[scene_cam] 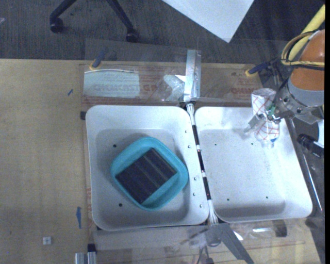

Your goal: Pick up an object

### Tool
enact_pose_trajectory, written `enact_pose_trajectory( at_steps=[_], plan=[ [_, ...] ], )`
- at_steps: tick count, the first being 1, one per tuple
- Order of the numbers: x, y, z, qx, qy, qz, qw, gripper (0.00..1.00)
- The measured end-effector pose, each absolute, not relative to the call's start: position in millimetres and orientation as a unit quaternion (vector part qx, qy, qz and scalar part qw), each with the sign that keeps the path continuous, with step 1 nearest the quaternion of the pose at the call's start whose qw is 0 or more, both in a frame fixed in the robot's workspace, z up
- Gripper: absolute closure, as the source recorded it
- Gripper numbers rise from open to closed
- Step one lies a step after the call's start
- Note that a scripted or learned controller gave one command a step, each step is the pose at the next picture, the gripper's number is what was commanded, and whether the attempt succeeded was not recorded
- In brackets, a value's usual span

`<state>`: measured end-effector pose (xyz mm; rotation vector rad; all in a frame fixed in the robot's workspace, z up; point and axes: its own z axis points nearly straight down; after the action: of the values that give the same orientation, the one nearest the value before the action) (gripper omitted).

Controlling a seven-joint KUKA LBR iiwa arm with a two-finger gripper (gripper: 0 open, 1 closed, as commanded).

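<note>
Two white bins sit side by side on a wooden bench. The left bin (98,170) holds a teal square container (149,172), turned at an angle, with a dark ribbed insert (145,175) inside it. It lies near the middle of that bin, apart from the walls.

The right bin (247,201) has a bare speckled floor. At its far right corner a white crumpled wrapper with red line markings (266,119) hangs up against the gripper (276,111). The arm (308,77) comes in from the right, orange band showing, with yellow cable (299,44) looping over it. The wrapper touches the gripper's tip, but I cannot tell if the fingers are spread, pressed together or pinching it; they are hidden and blurred. The red marks on the wrapper are not readable.

Beyond the bins, a pale label strip (112,82) lies on the far left of the board; its faint lettering is too blurred to read. A metal bracket (192,75) stands upright at the far end of the seam between the bins, with a clear plastic scrap (172,86) just beside it. A white sheet (211,15) lies on the dark floor beyond the bench, and a chair base (93,15) is at far left.
</note>
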<state>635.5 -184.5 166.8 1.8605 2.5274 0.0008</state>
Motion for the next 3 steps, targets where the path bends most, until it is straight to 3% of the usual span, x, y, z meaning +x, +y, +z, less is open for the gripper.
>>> enact_pose_trajectory(
  at_steps=[1,2,3],
  plan=[
    [653.8,-211.4,104.1,0.624,0.782,0.0026,0.001,0.00],
    [658.8,-202.1,103.5,0.604,0.797,-0.0061,0.006,0.00],
    [659.6,-203.2,114.4,0.604,0.797,-0.0057,0.008,1.00]
  ],
)
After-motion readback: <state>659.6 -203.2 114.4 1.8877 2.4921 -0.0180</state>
